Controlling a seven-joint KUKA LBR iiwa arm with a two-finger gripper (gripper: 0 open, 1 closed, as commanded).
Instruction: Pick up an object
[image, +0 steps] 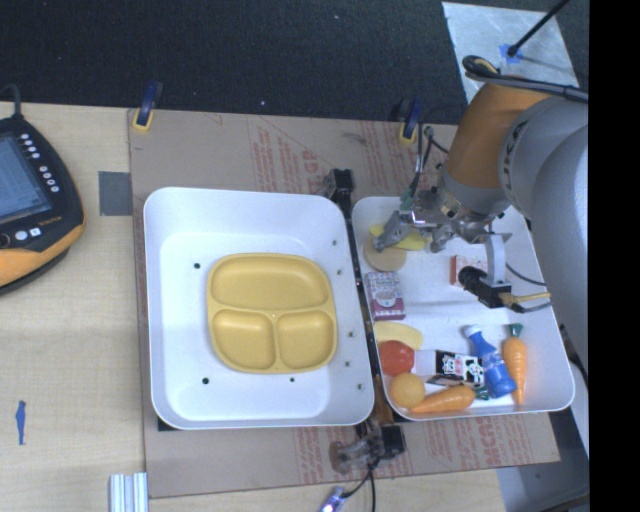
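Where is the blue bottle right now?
The blue bottle lies in the right bin, near its front right corner, between the black-and-white carton and an upright carrot.

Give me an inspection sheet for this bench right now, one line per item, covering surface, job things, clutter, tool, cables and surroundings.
Surface: brown cardboard sheet on a pale wooden bench, held by blue clamps.
Job things: right white bin holds a plastic carrot, a blue bottle, a red round toy and a small printed packet.
Clutter: yellow three-compartment tray lies in the left white bin.
Tool: two-finger tool low over the right bin's far corner; grip state unclear.
Cables: thin wires by the wrist.
Surroundings: orange-edged control pendant at left.
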